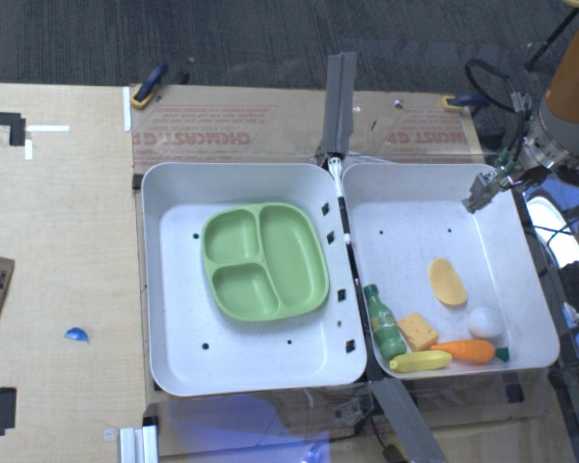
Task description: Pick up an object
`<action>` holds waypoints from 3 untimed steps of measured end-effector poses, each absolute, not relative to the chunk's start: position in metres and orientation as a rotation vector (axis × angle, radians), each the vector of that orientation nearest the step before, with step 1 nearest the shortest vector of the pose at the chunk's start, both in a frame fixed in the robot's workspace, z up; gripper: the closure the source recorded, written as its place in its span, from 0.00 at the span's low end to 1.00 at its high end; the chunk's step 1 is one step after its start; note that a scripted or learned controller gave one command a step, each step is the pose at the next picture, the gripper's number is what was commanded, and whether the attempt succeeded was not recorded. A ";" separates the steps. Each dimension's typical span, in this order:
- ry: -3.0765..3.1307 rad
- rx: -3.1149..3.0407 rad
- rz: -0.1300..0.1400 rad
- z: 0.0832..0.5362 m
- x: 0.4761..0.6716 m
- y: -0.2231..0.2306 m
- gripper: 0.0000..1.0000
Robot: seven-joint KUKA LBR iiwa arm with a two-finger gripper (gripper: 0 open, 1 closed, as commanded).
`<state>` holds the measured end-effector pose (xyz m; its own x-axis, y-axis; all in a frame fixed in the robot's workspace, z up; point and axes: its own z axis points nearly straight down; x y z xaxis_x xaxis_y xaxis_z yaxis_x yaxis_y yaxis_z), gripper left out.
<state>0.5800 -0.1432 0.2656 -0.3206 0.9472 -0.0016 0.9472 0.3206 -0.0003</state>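
Observation:
Several toy foods lie in the front part of the right bin [405, 210]: a green bottle [384, 322], a yellow cheese block [420, 331], a yellow banana [420, 361], an orange carrot [468, 351], a white egg [483, 322] and a flat yellow slice [448, 283]. My gripper [482, 193] hangs over the bin's far right corner, well away from all of them, with nothing seen in it. The arm [567, 85] comes in from the upper right.
A green three-part plate [265, 258] lies in the left bin [174, 287]. A grey divider post [339, 104] stands behind the bins' shared wall. Black cables [497, 80] run near the arm. A small blue piece [75, 334] lies on the wooden bench at left.

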 end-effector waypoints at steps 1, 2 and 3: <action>2.552 1.830 -0.002 0.266 0.580 -0.143 0.00; 2.755 1.510 -0.001 0.133 0.552 -0.140 0.00; 2.759 1.501 0.000 0.092 0.521 -0.165 0.00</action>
<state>0.5214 -0.1649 0.0917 -0.5432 0.8396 -0.0006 0.8396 0.5432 0.0001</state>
